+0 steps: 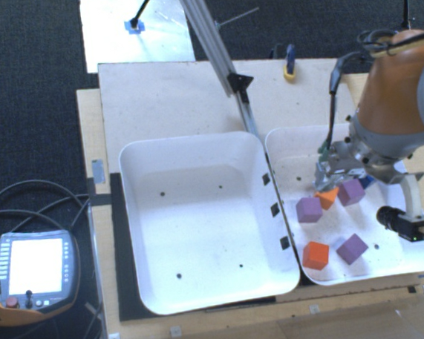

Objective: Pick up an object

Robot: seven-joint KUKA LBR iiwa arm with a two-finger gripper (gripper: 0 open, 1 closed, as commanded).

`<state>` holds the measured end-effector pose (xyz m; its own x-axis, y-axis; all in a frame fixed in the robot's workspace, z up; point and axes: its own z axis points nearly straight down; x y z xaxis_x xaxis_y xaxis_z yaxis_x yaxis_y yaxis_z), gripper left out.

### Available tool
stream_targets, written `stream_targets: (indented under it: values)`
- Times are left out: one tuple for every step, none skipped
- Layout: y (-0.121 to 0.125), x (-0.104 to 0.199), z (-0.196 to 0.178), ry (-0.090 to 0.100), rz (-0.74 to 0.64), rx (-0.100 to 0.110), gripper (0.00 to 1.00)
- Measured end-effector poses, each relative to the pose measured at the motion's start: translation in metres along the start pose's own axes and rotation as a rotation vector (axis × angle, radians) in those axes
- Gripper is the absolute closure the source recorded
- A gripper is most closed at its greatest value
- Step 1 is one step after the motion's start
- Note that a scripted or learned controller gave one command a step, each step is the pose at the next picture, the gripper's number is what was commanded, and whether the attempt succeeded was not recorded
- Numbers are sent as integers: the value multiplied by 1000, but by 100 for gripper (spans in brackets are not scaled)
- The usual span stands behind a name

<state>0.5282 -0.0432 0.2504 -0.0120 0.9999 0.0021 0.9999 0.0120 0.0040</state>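
Note:
In the right bin [301,160] lie several small blocks. My gripper [327,184] hangs low over the middle of that bin, directly above a small orange block [327,198] that is partly hidden beneath it. A purple cube [309,209] sits just left of that block and another purple cube [351,191] just to its right. Nearer the front edge are an orange cube [316,255] and a third purple cube [352,248]. The grey and orange arm [399,95] covers the bin's far right part.
The left bin [202,225] stands beside the right one, their walls meeting at about mid-view. A slanted metal pole [215,45] crosses the back board. A yellow clamp [290,72] sits at the board's far edge. A teach pendant [32,275] lies at the left.

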Motion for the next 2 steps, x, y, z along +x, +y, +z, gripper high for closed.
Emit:
stream_targets:
  values:
    - [14,55,6,0,0,2,100]
    - [22,104,8,0,1,2,100]
